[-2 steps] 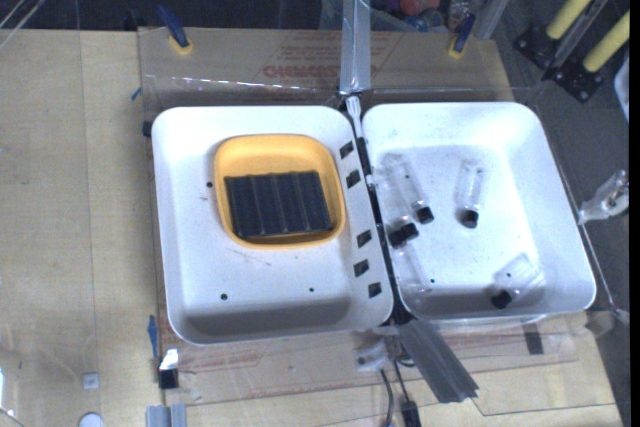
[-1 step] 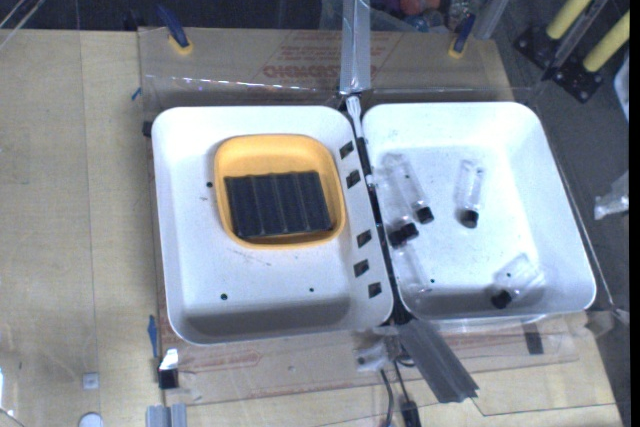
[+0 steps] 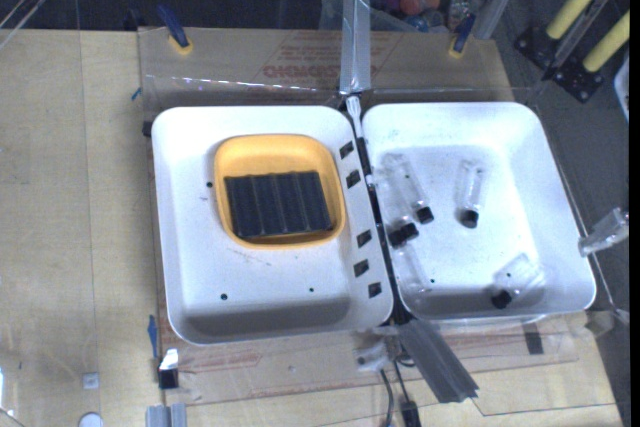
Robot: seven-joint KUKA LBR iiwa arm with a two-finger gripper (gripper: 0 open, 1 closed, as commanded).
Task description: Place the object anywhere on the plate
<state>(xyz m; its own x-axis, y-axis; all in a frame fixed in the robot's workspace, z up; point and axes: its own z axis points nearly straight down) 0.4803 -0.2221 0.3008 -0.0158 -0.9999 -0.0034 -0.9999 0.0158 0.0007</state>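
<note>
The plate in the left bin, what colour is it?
The plate is yellow-orange, with a dark ridged object lying on it, seen in the camera view.

From my station, a pale grey sliver (image 3: 630,83) lies against the right edge of the view, about level with the far end of the desk (image 3: 60,215). It could be a link of the arm, but I cannot say for sure: the frame cuts it off, and what I get is too slim to read any pose, joint or orange band. It sits off to the side, well apart from the two bins.
</note>
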